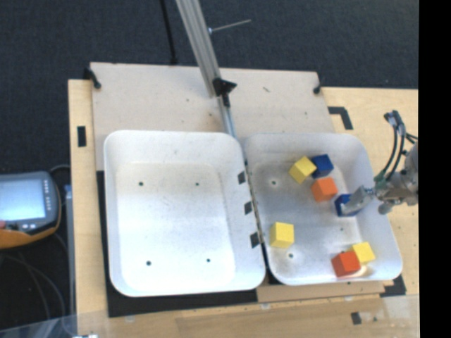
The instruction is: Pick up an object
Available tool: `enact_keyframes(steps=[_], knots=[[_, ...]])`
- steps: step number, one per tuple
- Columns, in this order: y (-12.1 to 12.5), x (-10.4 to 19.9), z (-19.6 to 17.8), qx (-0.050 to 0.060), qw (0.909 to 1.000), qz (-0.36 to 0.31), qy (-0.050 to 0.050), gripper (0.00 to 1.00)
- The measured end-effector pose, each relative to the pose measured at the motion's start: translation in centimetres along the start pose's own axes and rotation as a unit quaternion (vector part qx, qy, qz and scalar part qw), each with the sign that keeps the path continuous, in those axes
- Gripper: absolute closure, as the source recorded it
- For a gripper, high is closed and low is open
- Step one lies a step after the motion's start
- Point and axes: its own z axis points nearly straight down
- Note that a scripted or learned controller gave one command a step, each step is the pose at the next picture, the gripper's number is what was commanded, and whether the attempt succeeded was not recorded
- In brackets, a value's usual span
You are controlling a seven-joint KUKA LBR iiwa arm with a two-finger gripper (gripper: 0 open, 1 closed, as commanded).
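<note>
Your pincer (361,197) sits at the right bin's (278,150) right wall, touching a small blue block (342,205); can't tell if it's gripped or how the pincer stands. Confirm the block is seated before lifting. Orange cube (324,188) crowds it just up-left; yellow (302,169) and blue (322,163) cubes beyond, wall behind.

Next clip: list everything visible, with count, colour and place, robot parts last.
Yellow cubes: 3, right bin; upper, lower left, lower right.
Orange cubes: 2, right bin; centre, lower right touching a yellow one.
Blue cubes: 2, right bin; upper, and one at the right wall by the gripper.
Shallow white bins: 2, left, right.
Aluminium rail: 1, silver, slanting from top.
Handheld screen device: 1, grey and orange, far left.
Gripper: 1, grey, right edge.
</note>
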Motion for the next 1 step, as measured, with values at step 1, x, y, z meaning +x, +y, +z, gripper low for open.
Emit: enact_keyframes(steps=[1], knots=[[6.91, 0.41, 3.80, 0.001, 1.0000, -0.003, 0.000, 0.00]])
